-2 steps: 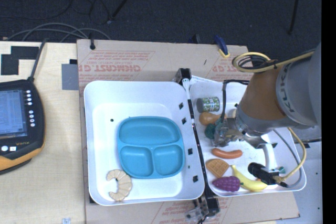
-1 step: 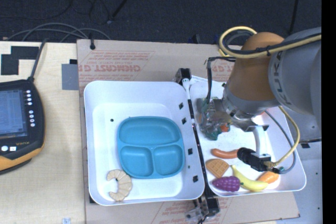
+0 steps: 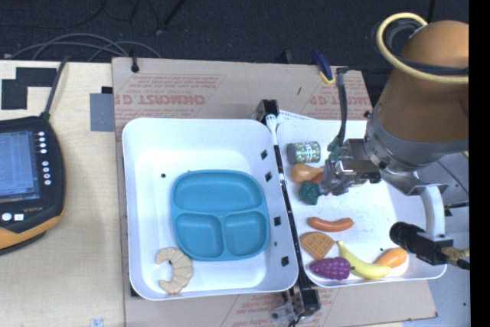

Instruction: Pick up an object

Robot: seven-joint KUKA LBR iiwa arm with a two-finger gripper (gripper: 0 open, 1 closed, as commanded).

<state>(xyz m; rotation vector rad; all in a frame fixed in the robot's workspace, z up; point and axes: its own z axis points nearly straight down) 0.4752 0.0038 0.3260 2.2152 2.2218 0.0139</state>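
Hand low in the right bin, close over the dark green toy

The hand (image 3: pixel 334 178) hangs just right of the dark green toy (image 3: pixel 308 193), and how far it is spread cannot be told from here. Just above that toy lies an orange-brown piece (image 3: pixel 305 172), then a small can (image 3: pixel 307 152); below it a sausage (image 3: pixel 330 223). A clean pick likely means centring over the green toy and descending straight, clear of its neighbour, inside the right bin (image 3: pixel 360 204).

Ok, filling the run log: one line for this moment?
pincer low in right bin | beside green toy | nothing seen held | blue tray left bin
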